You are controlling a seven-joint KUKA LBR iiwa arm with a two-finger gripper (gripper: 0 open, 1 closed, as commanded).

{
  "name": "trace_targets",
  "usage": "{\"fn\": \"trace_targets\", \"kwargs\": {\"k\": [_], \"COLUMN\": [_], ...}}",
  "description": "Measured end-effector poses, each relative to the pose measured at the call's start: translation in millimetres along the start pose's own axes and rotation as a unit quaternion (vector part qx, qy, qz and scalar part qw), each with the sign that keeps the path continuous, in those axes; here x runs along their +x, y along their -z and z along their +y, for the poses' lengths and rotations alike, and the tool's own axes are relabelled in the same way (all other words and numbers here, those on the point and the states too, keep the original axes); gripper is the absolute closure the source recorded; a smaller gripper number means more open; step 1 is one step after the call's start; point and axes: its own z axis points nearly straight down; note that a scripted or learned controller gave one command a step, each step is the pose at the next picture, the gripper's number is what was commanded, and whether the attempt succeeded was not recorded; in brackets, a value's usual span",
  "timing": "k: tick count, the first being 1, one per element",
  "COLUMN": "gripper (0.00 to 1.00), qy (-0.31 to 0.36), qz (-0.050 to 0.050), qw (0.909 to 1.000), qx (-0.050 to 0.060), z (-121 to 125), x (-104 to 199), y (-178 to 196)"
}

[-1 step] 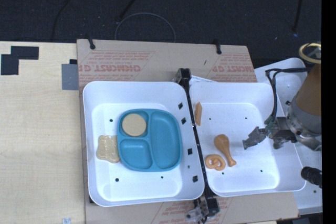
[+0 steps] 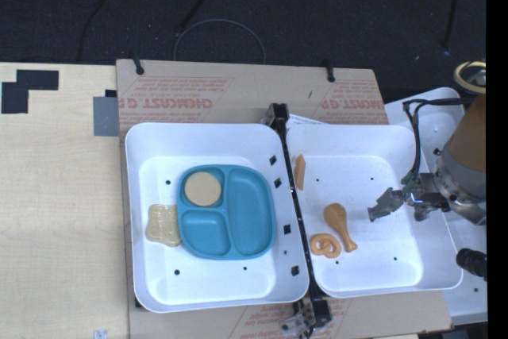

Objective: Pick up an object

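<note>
Cardboard on the tabletop (image 2: pixel 63 194) is carrying both bins, its print reading mirrored, illegible to me. I'm seeing the arm (image 2: pixel 468 155) reaching in from the right, hand (image 2: pixel 382 206) hanging over the right bin (image 2: pixel 397 270), fingers spread narrowly, gripping nothing. Drumstick (image 2: pixel 340 223), pretzel (image 2: pixel 325 245) and stick (image 2: pixel 300 171) are lying left of it.

Grey arm (image 2: pixel 464 171) with orange band, dark metallic end effector (image 2: pixel 381 208), black cables looping above wrist
</note>
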Motion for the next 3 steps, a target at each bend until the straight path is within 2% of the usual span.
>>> {"fn": "trace_targets", "kwargs": {"k": [1,2,3], "gripper": [0.0,0.0,0.0], "qy": [0.0,0.0,0.0], "qz": [0.001,0.002,0.001], "qw": [1.0,1.0,1.0], "qx": [0.003,0.004,0.001], "z": [4,-4,-4], "x": [-6,-7,-7], "y": [-47,-109,-138]}}
